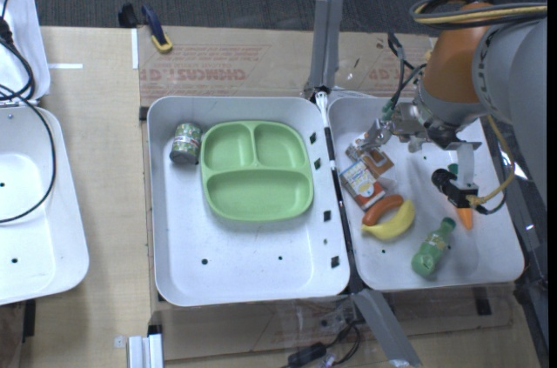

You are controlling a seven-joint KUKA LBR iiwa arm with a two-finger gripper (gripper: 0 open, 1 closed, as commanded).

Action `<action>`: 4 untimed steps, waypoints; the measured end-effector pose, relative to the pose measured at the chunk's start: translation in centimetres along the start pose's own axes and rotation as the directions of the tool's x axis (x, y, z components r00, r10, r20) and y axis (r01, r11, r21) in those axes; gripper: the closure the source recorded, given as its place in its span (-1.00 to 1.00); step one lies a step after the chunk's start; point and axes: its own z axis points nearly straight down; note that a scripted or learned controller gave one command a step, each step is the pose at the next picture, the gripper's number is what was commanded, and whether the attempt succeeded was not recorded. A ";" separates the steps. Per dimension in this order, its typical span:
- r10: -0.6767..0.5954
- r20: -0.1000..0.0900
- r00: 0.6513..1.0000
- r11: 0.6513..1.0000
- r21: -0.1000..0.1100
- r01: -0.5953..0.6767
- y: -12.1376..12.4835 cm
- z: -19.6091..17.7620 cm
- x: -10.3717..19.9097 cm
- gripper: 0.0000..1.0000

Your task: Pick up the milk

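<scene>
The milk (356,177) is a small white and blue carton lying in the right bin (487,270), near the bin's left wall. My gripper (378,137) hangs low over the upper left part of that bin, just up and to the right of the carton. A small brown-orange item (378,159) lies between the gripper tip and the carton. I see nothing lifted off the bin floor.
Below the carton lie a red sausage (372,201) and a banana (391,221). A green bottle (432,249) and a carrot (466,216) are further right. The left bin (174,270) holds a green divided plate (256,170) and a small can (184,142).
</scene>
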 end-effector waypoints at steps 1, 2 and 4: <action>-0.008 -0.003 1.000 1.000 -0.001 0.008 -2.6 -0.1 0.4 -1.00; 0.037 -0.006 0.999 0.999 -0.002 -0.037 -4.1 -0.1 0.4 -1.00; -0.065 -0.008 0.998 0.998 -0.008 0.065 -4.7 -1.4 0.1 1.00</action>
